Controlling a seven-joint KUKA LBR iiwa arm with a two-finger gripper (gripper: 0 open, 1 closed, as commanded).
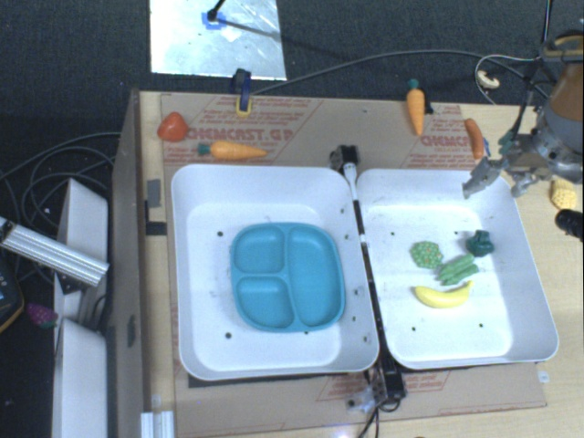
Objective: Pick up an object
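In the right bin [520, 336] lie a bumpy light-green toy [425, 254], a green pea pod [459, 268], a small dark teal piece [479, 242] and a yellow banana [443, 296], clustered near the bin's middle. My gripper [499, 183] hangs over that bin's back right corner, above and to the right of the toys. Its two fingers are spread apart with nothing between them, so it is open.
A blue divided plate [287, 275] sits in the left bin [201, 245]. On the bench behind the bins lie a red toy [172, 127] and carrots [235, 151] [415, 109] [474, 138]. A yellow piece [566, 192] lies right of the gripper.
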